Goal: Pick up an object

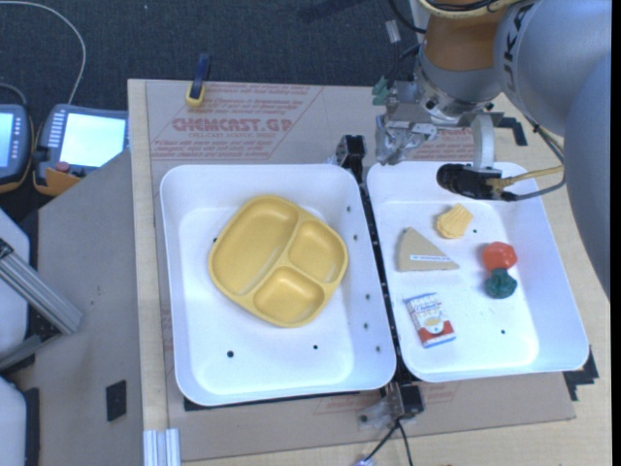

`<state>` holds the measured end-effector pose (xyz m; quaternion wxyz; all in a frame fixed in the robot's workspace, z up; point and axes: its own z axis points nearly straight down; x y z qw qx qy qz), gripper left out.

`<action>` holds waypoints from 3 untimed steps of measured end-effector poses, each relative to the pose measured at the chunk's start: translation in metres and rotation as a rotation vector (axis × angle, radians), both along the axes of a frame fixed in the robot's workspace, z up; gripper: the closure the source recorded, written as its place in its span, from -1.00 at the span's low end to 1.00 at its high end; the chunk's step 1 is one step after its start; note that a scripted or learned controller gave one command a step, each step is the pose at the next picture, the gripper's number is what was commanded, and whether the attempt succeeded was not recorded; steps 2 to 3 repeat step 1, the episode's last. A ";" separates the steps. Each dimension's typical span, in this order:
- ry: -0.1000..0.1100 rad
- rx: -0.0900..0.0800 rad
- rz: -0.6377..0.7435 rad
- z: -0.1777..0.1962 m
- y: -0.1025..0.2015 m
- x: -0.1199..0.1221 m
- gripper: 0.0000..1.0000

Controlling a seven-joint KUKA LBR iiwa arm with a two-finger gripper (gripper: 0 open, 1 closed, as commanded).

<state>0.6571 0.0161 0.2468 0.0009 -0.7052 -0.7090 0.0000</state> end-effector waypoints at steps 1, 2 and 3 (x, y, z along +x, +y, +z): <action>0.000 -0.001 -0.001 -0.006 0.043 0.002 1.00; 0.000 -0.001 -0.001 -0.006 0.043 0.002 1.00; 0.000 -0.001 -0.001 -0.006 0.043 0.002 1.00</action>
